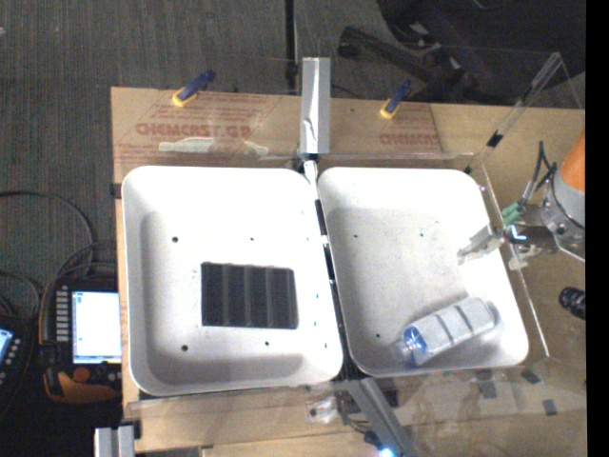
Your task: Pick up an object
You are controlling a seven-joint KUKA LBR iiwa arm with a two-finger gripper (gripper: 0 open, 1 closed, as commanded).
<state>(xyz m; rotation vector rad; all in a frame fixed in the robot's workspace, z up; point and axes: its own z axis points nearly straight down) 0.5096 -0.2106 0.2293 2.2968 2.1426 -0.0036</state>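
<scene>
The clear plastic bottle [449, 327] is lying at five o'clock in the right bin [381, 208]; looking light, slick, crushable, best gripped mid-body; the gripper [490, 241] is hovering at three o'clock, its opening unclear.

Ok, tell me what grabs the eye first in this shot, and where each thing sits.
The dark ribbed tray stands out, lying flat in the middle of the left bin. Next comes the clear plastic bottle with a blue cap, on its side near the front of the right bin. The gripper hangs over that bin's right edge, apart from the bottle.
</scene>
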